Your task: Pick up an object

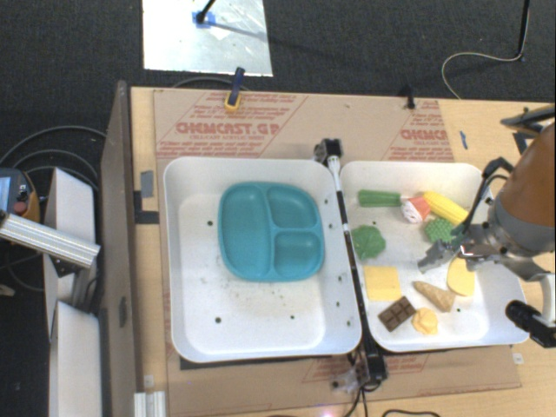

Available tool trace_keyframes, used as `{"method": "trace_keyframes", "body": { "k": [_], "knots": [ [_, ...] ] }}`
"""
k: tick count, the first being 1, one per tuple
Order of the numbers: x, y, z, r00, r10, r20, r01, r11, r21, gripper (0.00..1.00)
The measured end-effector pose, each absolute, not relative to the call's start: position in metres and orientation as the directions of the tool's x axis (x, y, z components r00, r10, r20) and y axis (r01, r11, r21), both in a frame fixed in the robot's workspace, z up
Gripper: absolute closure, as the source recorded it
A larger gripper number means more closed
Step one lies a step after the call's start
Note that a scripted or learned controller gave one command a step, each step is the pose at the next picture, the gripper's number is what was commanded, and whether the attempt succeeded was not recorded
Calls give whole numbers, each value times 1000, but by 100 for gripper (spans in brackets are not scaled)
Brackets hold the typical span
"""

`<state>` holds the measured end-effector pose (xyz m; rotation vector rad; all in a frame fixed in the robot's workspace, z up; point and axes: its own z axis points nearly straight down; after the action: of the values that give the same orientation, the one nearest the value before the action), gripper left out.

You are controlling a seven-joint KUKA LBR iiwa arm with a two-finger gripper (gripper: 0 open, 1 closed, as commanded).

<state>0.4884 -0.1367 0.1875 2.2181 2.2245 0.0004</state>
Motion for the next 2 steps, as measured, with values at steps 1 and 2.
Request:
{"method": "trace_keyframes", "body": {
  "k": [1, 2],
  "knots": [
    [527, -168, 157, -1, 1000, -2, 1000, 1, 2, 0],
    [590, -183, 111, -6, 1000, -1, 1000, 6, 4, 0]
  ]
}}
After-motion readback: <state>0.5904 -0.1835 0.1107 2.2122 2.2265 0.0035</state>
